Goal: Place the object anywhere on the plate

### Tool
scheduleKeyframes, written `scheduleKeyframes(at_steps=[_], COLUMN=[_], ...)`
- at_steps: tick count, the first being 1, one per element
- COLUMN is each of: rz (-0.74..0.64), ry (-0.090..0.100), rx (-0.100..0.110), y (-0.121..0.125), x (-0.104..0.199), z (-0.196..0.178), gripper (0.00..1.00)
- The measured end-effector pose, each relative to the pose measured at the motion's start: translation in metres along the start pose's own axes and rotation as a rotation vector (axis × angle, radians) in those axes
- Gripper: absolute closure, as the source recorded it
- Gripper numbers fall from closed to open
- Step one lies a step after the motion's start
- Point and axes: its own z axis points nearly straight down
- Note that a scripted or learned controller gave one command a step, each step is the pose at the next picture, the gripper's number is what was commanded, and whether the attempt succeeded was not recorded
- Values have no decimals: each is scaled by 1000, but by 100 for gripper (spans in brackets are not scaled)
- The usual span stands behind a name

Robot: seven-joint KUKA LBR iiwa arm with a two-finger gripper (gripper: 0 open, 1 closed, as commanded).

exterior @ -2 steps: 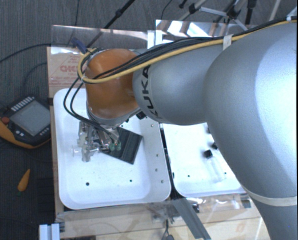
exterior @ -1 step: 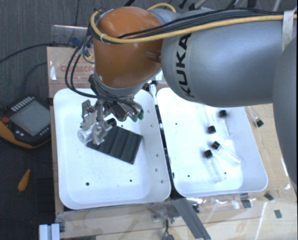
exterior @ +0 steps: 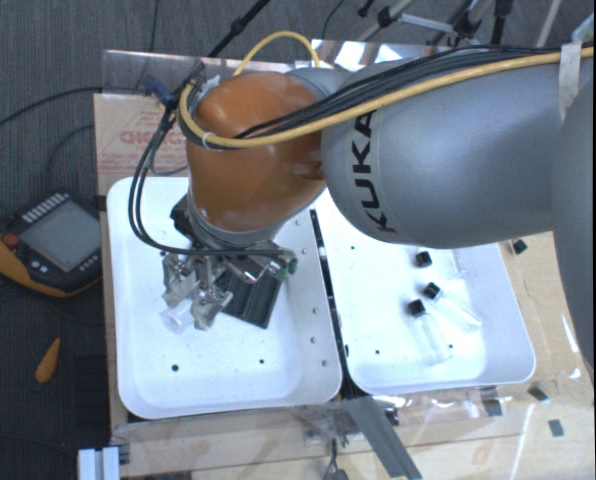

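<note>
A grey arm [exterior: 458, 158] marked "KUKA" hangs its gripper [exterior: 193, 293] over the left shallow white bin [exterior: 138, 368]; how wide it stands cannot be told. In the right white bin [exterior: 498, 358] lie small clear black-capped vials [exterior: 431, 292].

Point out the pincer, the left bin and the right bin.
pincer [exterior: 191, 308], camera view, midway between its fingertips.
left bin [exterior: 223, 376], camera view, bare floor near its front.
right bin [exterior: 398, 364], camera view, bare front floor.

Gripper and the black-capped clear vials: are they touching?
Apart. The camera view shows the gripper low over the left bin, the vials lying in the right bin, both rims between them.
</note>
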Motion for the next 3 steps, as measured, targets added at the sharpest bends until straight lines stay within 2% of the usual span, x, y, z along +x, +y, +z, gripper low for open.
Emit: scheduleKeyframes(at_steps=[1,2,3], rz=[-200,-522,-756], ry=[-5,-4,-1], rx=[2,2,-2], y=[-52,-11,19], x=[-19,4,25], z=[-149,-197,-85], gripper=[100,100,100])
